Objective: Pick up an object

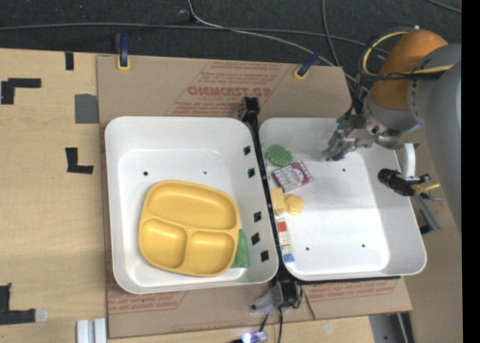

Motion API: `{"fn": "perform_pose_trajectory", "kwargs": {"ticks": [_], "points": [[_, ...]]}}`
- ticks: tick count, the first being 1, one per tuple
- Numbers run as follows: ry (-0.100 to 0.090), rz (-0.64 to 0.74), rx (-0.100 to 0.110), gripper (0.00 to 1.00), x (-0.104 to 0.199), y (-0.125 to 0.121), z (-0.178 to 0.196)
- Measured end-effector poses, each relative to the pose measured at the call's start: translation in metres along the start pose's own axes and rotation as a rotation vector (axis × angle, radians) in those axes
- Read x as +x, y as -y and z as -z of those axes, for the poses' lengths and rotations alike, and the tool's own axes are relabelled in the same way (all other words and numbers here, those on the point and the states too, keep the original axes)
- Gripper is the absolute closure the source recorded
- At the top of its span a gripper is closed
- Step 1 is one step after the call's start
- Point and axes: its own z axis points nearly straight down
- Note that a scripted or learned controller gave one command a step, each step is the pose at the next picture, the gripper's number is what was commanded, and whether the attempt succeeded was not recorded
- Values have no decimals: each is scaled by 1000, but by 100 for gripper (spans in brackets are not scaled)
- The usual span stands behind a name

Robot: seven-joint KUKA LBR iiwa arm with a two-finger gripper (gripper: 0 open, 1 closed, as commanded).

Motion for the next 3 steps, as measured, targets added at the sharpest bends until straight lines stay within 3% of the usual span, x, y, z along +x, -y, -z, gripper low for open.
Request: {"fn": "perform_pose_trajectory", "kwargs": {"ticks": [3], "points": [[-4, -1, 5, 100, 16, 7, 162]]}}
